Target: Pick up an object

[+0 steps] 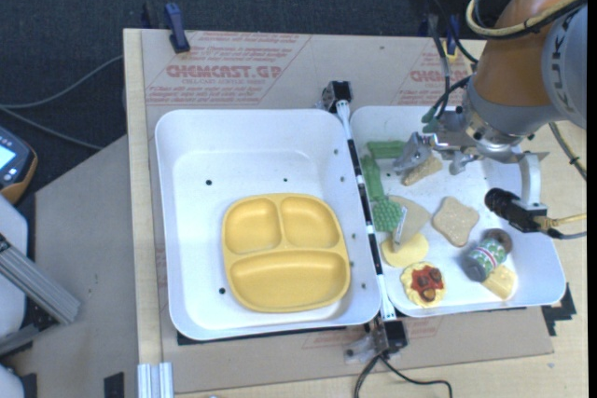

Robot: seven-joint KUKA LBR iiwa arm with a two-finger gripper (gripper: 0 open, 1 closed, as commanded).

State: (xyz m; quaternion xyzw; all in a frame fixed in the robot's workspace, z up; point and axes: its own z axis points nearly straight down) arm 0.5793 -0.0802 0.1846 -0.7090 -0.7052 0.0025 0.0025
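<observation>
**Claw low over a crowded right bin**

The claw (431, 156) hung low over the far side of the right bin (550, 286). Whether it was open or shut I could not tell, nor whether it had hold of anything. A tan wedge (422, 171) lay right under it — touching or merely beneath, I couldn't say. A green strip (382, 151) sat just beside the wedge, on the side toward the left bin (177, 200). That crowding looked like the risk — the claw might nudge the wedge away or catch the strip instead. The bread slice (454, 221) and small can (485, 254) lay nearer me than the wedge. The yellow tray (283, 252) sat well apart in the left bin.
</observation>
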